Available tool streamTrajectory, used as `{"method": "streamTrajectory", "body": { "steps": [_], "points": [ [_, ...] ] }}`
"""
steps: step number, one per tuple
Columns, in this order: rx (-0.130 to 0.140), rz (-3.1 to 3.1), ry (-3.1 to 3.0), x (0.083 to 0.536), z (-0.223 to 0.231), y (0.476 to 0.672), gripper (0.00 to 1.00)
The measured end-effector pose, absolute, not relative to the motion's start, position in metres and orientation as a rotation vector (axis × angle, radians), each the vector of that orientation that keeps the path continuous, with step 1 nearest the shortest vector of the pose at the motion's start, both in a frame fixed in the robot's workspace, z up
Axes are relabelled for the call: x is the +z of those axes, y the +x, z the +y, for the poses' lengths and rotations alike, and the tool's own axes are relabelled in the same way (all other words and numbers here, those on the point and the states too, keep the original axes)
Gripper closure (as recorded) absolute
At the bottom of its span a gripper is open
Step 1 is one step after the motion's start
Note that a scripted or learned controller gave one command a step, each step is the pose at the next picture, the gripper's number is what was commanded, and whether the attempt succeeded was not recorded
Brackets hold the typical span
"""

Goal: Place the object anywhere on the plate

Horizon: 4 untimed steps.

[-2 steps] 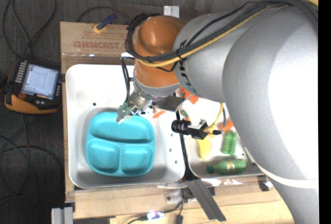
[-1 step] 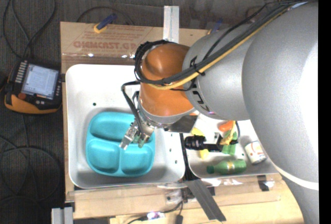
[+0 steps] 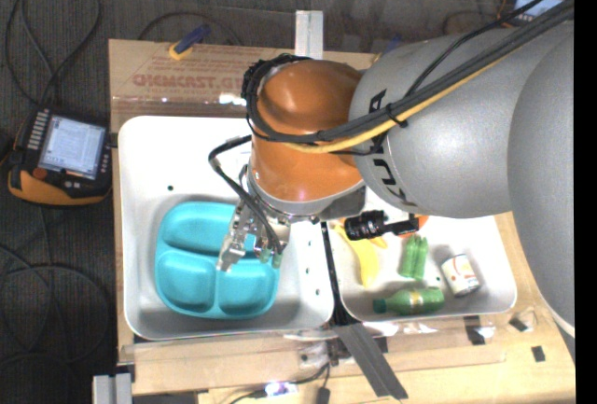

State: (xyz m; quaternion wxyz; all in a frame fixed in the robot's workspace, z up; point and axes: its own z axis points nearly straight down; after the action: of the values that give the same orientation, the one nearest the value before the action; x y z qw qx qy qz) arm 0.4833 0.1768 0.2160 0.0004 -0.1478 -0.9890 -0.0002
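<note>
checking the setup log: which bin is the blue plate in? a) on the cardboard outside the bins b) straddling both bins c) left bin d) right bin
c: the plate lies on the floor of the left bin, while the right bin holds the green bottles and a banana.

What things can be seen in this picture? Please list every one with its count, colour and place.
shallow white plastic bins: 2, white, side by side on the bench.
turquoise divided plastic plate: 1, turquoise, left bin.
green plastic bottles: 2, green, right bin; one upright, one lying.
yellow banana-shaped toy: 1, yellow, right bin, near the left wall.
small white box: 1, white, right bin.
handheld control pendant: 1, black and orange, floor at left.
arm: 1, grey with orange band.
gripper: 1, above the plate's right part.
</note>
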Motion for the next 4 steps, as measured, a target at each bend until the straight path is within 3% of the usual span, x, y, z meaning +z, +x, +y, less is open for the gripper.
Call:
{"method": "streamTrajectory", "body": {
  "steps": [1, 2, 3, 4],
  "points": [
    [0.001, -3.136, -0.16, 0.171, 0.233, 0.489, 1.0],
    [0.0, -3.133, -0.231, 0.241, 0.191, 0.484, 1.0],
    [-0.002, -3.131, 0.256, 0.204, 0.234, 0.497, 1.0],
    [-0.003, -3.084, 0.616, 0.223, 0.232, 0.571, 1.0]
  ]
}}
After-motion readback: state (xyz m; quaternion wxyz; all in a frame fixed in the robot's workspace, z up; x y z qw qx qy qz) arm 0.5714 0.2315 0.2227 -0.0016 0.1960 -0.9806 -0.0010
